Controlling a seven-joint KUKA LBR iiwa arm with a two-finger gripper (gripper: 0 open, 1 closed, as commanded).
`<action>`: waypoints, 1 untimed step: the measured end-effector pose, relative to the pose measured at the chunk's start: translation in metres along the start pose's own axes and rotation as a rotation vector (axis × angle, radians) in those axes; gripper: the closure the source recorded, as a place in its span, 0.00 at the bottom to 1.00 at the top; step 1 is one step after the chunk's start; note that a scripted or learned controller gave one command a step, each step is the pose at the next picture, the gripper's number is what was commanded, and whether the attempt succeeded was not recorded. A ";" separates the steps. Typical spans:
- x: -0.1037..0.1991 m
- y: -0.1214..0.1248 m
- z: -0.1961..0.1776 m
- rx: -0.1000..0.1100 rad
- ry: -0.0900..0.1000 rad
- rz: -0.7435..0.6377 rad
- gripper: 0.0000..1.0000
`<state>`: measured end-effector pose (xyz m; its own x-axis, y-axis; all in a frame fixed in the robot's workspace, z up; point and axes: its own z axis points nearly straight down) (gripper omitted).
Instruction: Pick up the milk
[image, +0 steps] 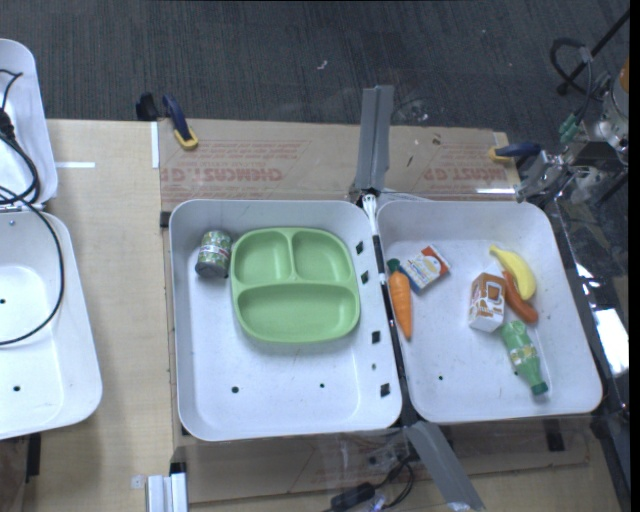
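Observation:
Two cartons lie in the right bin (470, 395). A small white carton with red and blue print (427, 267) lies flat near the bin's middle, beside the carrot, and looks like the milk. A taller white carton with orange print (487, 302) stands to its right. My gripper (548, 178) hangs outside the bin's far right corner, well away from both cartons, and dark cables and metal parts blur its shape.
Also in the right bin are a carrot (401, 303), a banana (515, 270), a reddish sausage (521, 303) and a green bottle (524, 356). The left bin (280, 395) holds a green divided plate (295, 283) and a small can (213, 254).

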<state>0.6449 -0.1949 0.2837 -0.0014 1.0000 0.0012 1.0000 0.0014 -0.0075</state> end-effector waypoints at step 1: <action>0.021 -0.020 0.144 0.000 0.000 -0.224 0.00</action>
<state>0.6240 -0.1737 0.1403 -0.2238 0.9746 0.0032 0.9746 0.2239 -0.0075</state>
